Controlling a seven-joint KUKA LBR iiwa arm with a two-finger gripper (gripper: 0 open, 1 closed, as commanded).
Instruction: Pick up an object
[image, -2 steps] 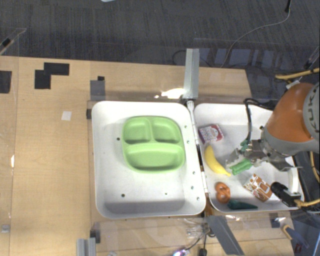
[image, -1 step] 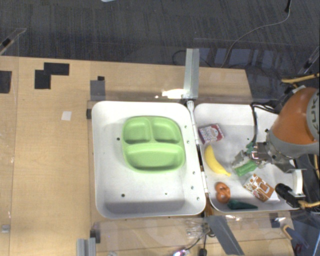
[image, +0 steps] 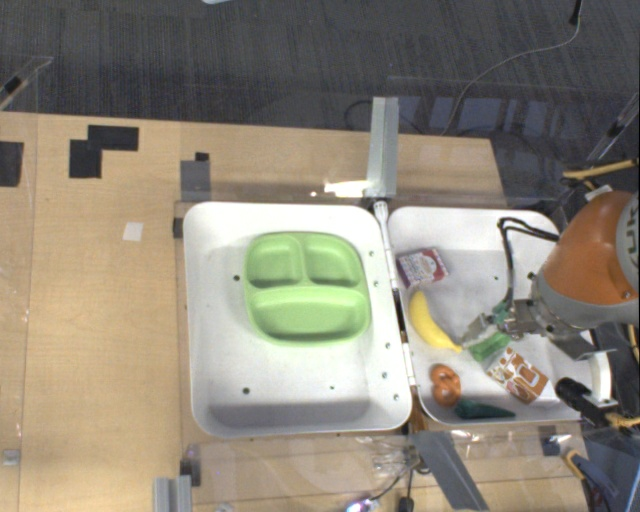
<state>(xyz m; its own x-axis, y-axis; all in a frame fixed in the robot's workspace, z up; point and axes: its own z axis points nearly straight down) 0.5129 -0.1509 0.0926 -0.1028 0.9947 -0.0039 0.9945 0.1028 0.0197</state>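
This is a robotics lab or test cell, not a home or kitchen. A pale wooden bench (image: 90, 330) carries two shallow white bins (image: 210, 400) held side by side by metal brackets (image: 383, 150) and grey clamps at the corners. Black marker patches (image: 100, 148) are stuck to the bench top, the kind used for camera calibration. A grey industrial arm with an orange band (image: 592, 262) reaches in, trailing black cables (image: 515, 240). Dark carpet (image: 250, 50) lies beyond, with a loose white cable (image: 520, 55) running across it. Toy food and a green plastic tray (image: 304, 285) serve as test items
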